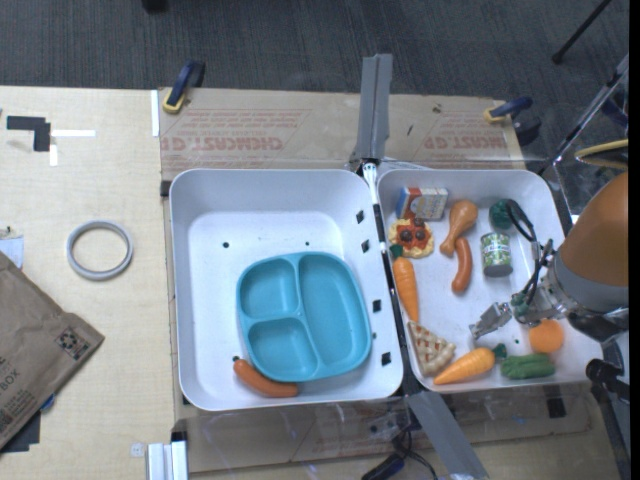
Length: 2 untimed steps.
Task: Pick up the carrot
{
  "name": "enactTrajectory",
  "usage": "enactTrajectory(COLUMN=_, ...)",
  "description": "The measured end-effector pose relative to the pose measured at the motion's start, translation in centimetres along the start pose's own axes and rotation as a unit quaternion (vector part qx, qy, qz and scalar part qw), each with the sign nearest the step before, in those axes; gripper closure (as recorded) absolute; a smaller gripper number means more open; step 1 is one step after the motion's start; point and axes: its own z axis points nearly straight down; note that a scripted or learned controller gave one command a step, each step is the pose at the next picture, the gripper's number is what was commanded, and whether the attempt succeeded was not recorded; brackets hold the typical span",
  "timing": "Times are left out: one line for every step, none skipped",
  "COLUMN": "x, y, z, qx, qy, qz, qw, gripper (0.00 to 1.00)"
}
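Bins: two shallow white plastic bins are seen side by side, the left bin [200,298] and the right bin [545,203].
Carrots: two are counted, a long orange carrot [406,288] by the left wall of the right bin and a shorter orange carrot [466,366] near its front edge.
Sausages: two are counted, one orange-red sausage [266,379] in the left bin and one sausage [461,265] in the right bin.
Left bin: a turquoise three-compartment plastic plate [302,315] is held, with the first sausage touching its front edge.
Right bin: both carrots, a green can [496,253], a waffle wedge [431,348], a small round orange fruit [546,337] and a green vegetable piece [527,367] are held.
Gripper: the metal two-finger gripper [492,320] is lowered into the right bin; nothing is seen between its fingers, which stand apart.
Carrot to gripper: the shorter carrot lies just in front of the fingertips, not touching; the long carrot lies further to the left.
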Motion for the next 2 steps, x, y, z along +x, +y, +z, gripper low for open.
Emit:
enactTrajectory(x=-1.9, y=11.2, z=-7.0, qx=-0.001, qy=-0.001, qz=-0.186, qw=0.9826, gripper=0.0)
enactTrajectory(x=1.5, y=3.3, z=-7.6, qx=0.0, qy=0.0, qz=-0.176, qw=0.9843, gripper=0.0)
